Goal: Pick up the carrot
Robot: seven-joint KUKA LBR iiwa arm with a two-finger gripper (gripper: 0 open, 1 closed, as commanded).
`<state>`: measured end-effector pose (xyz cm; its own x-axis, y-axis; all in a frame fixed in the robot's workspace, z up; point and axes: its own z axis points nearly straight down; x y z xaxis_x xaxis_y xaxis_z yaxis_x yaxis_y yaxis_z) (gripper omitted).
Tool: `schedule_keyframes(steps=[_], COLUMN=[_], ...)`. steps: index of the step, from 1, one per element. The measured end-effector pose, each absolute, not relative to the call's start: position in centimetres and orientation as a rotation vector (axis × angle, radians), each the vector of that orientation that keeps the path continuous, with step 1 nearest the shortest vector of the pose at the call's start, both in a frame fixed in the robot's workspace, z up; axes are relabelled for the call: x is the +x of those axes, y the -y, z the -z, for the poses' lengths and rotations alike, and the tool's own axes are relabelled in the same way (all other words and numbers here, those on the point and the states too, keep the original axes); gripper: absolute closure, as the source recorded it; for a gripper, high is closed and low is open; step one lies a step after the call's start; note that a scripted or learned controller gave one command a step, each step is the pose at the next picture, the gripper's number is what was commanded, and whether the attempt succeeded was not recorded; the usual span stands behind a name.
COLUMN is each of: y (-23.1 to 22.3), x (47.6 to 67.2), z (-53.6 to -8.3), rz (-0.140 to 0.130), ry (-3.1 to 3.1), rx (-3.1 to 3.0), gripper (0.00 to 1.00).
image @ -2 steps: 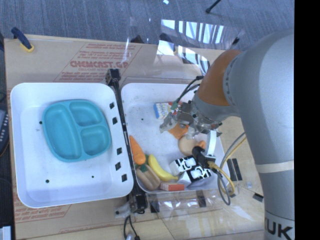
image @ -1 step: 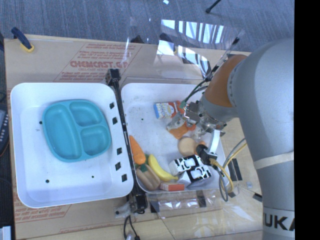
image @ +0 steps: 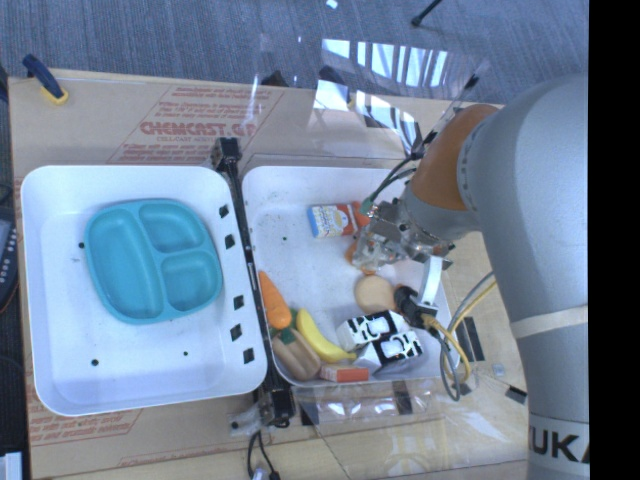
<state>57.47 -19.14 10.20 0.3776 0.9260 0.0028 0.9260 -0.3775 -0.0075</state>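
Observation:
The carrot (image: 276, 304), orange with a green tip, lies against the left wall of the right bin (image: 300, 193), just above a banana (image: 320, 336). My gripper (image: 375, 251) hangs over the middle right of that bin, well to the right of the carrot, near a small carton (image: 329, 220) and an orange-red item (image: 357, 248). The wrist hides its fingertips.
A tan round item (image: 373, 293), a black-and-white block (image: 385, 336) and a brown food piece (image: 296, 356) crowd the right bin's lower part. The left bin (image: 60, 368) holds a teal divided tray (image: 153, 259). The grey arm (image: 530, 198) covers the right side.

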Motion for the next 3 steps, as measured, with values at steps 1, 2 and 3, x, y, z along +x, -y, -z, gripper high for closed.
schedule_keyframes(steps=[1,2,3], y=[14.3,14.2,7.8], x=[56.0,55.9,56.0], z=[-30.3,-29.8,-22.4], rz=[0.002,-0.008,-0.018], ry=[1.637,1.632,1.495], rx=[-2.682,-2.676,-2.750], gripper=[1.00,0.00,0.00])
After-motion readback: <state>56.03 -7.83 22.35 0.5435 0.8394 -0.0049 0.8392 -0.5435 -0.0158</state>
